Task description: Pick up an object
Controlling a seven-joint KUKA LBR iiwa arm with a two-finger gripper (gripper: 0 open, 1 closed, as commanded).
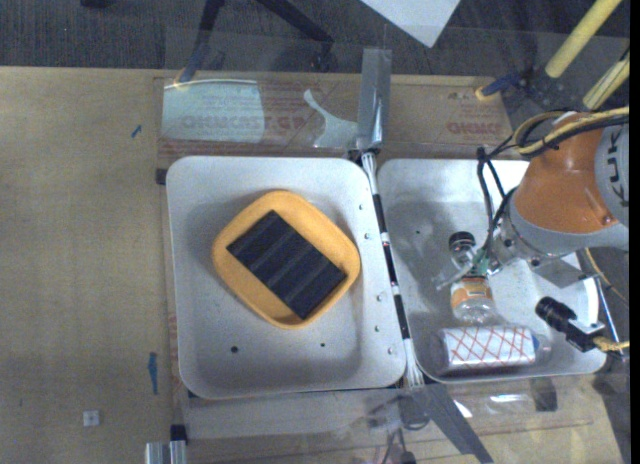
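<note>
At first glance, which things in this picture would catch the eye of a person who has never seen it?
The yellow tray with a dark ribbed inset stands out, lying tilted in the middle of the left bin. Next comes the arm's orange band over the right bin, where a red-and-white checked packet lies along the near wall.

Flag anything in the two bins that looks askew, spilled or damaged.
Nothing is spilled or visibly damaged. The yellow tray with the dark insert sits turned at an angle to the left bin's walls. In the right bin, the red-checked packet lies flat along the near wall.
</note>
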